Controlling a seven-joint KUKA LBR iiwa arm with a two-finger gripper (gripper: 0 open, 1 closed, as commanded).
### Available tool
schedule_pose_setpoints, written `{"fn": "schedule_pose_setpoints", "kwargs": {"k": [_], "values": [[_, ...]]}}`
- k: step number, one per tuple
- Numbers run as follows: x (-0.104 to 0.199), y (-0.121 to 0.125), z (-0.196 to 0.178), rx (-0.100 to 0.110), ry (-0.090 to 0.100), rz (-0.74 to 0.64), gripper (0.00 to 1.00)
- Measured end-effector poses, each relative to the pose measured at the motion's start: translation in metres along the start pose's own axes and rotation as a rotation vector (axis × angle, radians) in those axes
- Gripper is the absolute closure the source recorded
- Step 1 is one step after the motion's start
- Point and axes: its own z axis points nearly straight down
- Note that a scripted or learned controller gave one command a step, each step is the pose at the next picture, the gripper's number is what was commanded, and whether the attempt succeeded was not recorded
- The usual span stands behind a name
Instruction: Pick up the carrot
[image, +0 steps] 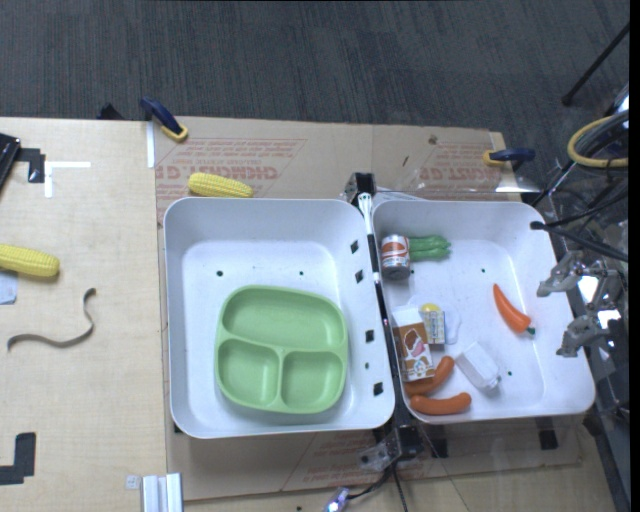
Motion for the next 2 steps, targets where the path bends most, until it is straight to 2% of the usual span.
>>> {"fn": "schedule_pose_setpoints", "kwargs": {"k": [1, 2], "values": [[0.018, 0.055, 0.127, 0.000, -0.001, -0.094, 0.00], [-0.011, 0.120, 0.127, -0.001, -0.002, -0.047, 0.00]]}}
